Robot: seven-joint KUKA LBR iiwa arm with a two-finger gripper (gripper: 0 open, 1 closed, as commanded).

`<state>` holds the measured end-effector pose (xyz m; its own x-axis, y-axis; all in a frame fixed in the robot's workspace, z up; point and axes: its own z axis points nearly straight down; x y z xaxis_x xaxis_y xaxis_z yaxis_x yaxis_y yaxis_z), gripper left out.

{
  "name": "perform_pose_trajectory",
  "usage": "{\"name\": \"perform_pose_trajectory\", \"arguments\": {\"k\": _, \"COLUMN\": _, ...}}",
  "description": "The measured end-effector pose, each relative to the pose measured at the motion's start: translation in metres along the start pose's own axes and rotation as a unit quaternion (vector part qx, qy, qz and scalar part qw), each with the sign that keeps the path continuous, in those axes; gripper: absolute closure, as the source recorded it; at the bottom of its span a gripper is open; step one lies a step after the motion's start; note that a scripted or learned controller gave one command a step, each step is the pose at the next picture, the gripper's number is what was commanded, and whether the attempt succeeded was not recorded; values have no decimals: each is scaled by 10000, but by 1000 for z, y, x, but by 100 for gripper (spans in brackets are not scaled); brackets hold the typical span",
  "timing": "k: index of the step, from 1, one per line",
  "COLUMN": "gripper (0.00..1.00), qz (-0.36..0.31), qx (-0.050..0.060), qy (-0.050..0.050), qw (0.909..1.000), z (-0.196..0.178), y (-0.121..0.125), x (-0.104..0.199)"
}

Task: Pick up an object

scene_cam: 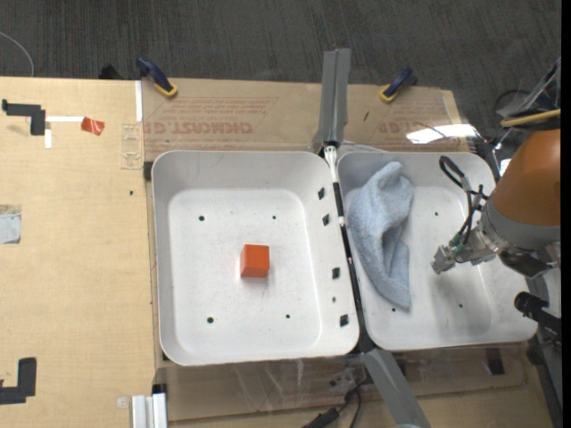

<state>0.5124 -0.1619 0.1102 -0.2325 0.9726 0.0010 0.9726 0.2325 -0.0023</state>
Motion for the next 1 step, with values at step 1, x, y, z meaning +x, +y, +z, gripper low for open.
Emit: {"name": "perform_pose_trajectory", "arguments": {"k": 1, "gripper": 100, "qz": -990, "qx": -16, "qy": -12, "qw": 9951, "z": -64, "y": -21, "x": 5}}
